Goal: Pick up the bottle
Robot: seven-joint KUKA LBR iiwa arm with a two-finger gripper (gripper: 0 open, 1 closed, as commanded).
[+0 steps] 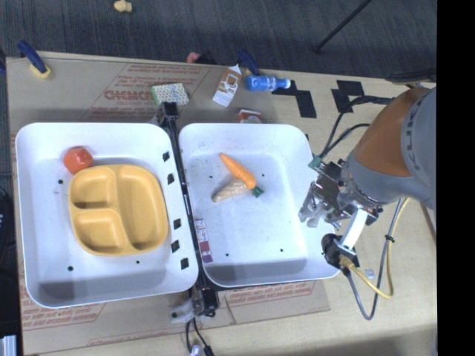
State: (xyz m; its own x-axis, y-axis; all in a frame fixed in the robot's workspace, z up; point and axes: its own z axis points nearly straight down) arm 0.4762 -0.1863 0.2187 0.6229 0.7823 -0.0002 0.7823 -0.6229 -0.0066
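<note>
A: What sits in the left bin [30, 199]?
B: A yellow tray [117, 208]. The bottle [266, 84] lies on the surface [111, 87] behind the right bin [297, 143].
A: The tool [320, 206]?
B: At that bin's right rim; grip state cannot be told.

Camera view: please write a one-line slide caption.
End effector beside right bin; blue bottle lies behind it.

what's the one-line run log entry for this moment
task: pick up bottle | gripper: at right bin right rim, holding nothing seen | bottle: on bench behind bins | status: not picked
</note>
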